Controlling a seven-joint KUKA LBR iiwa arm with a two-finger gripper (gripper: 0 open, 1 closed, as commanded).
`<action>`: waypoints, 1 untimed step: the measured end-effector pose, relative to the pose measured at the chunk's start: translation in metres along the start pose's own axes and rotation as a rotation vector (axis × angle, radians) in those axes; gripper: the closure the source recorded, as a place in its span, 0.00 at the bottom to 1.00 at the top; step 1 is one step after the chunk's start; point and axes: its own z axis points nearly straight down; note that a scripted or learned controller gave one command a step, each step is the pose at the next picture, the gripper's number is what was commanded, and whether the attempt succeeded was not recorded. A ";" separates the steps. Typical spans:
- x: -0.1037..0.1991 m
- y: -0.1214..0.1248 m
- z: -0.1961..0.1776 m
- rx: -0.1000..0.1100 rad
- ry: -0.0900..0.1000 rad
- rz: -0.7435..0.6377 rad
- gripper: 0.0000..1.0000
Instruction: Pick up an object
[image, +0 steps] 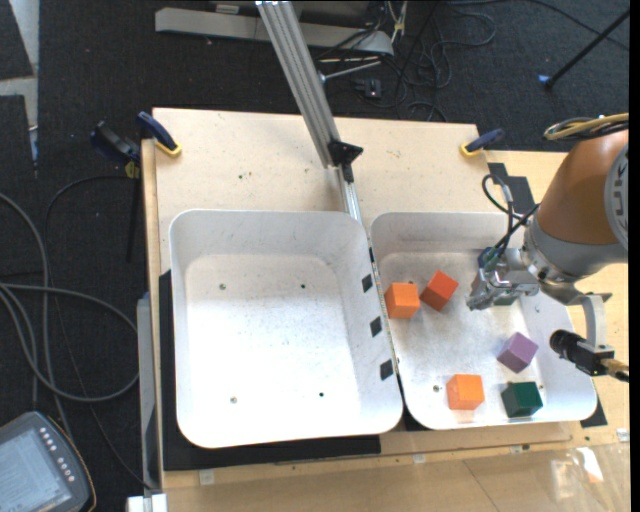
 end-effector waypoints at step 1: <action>0.000 0.002 -0.053 -0.001 0.000 -0.001 1.00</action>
